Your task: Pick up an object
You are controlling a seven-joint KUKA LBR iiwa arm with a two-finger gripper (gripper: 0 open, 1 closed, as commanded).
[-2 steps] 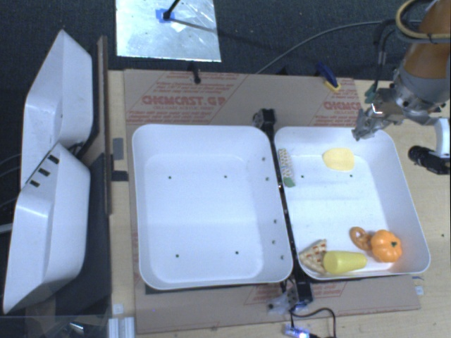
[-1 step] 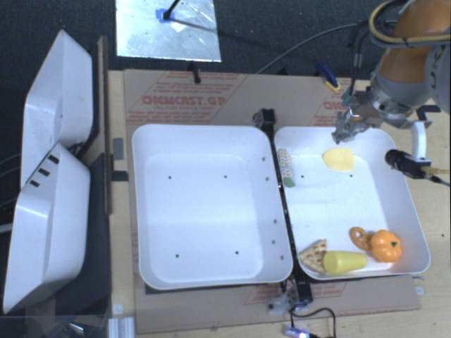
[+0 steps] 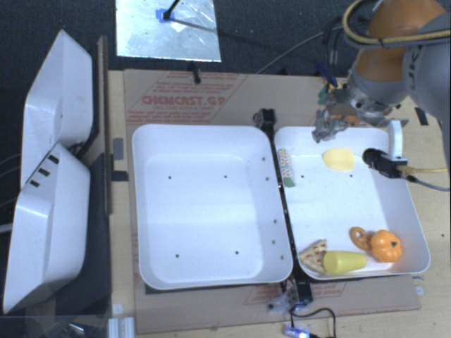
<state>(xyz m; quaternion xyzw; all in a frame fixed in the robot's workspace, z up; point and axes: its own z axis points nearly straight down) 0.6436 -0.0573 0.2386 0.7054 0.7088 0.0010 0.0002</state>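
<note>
My gripper (image 3: 325,134) hangs over the far edge of the right bin (image 3: 409,220), just left of a pale yellow disc (image 3: 339,159) that lies on the bin floor. Nothing shows between its fingers. Along the near edge of that bin lie an orange pumpkin-like toy (image 3: 385,245), a brown pretzel (image 3: 359,237), a yellow-green piece (image 3: 343,261) and a pizza slice (image 3: 313,256). A small patterned strip (image 3: 286,167) rests against the bin's left wall.
The left bin (image 3: 151,259) sits beside the right one, with a black divider (image 3: 276,167) between them. White bins are stacked at the far left (image 3: 49,189). A metal plate (image 3: 168,18) lies behind the bench. Cables run near the right bin's far corner.
</note>
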